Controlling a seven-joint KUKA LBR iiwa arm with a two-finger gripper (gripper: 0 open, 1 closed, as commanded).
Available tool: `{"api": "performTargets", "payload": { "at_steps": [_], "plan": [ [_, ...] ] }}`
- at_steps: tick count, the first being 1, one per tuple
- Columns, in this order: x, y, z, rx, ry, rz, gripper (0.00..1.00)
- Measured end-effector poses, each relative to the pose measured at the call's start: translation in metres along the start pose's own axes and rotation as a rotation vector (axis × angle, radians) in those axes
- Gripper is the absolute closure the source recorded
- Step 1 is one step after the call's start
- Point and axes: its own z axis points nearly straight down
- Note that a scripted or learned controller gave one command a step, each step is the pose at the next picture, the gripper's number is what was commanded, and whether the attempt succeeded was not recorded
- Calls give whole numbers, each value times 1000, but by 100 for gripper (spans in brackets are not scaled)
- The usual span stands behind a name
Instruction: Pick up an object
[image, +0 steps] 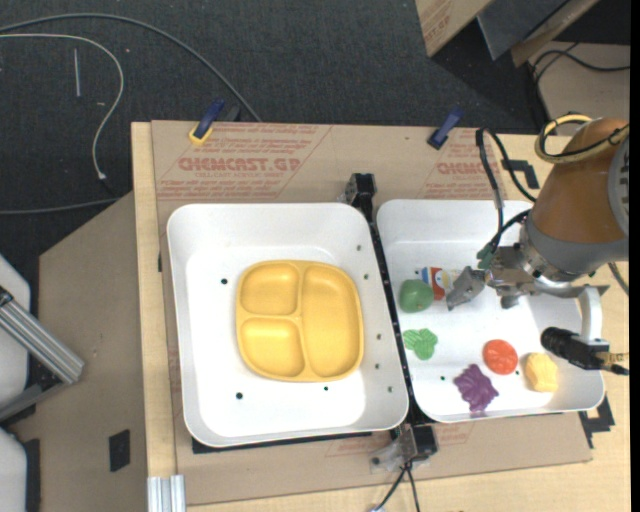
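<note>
Nearest the camera, along the front of the right-hand shallow white bin (440, 400), lie three small toys in a row: a purple knobbly plastic piece (476, 388), an orange-red round tomato-like toy (500, 355) and a pale yellow lumpy toy (541, 372) at the right end. The orange-red one sits between the other two, close to both. A little further back and left, near the wall shared with the other bin, is a light green leafy toy (420, 343), and behind it a darker green round toy (416, 295). Just beyond that green ball, touching or nearly touching it, stands a small red, white and blue can-like item (432, 276).

The left-hand shallow white bin (200, 250) holds a yellow plastic plate with three compartments (299, 320), lying flat near its middle.

The grey two-finger gripper (462, 290) hangs low over the right bin, just right of the can-like item and the darker green toy, below the orange band of the arm (585, 185). Whether its fingers are spread or closed cannot be told from here, and nothing is seen between them.
</note>
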Motion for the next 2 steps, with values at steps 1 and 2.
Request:
{"api": "performTargets", "payload": {
  "at_steps": [1,2],
  "plan": [
    [-5,-9,57,1,0,1,0],
    [-5,-7,42,-7,-1,0,100]
  ]
}}
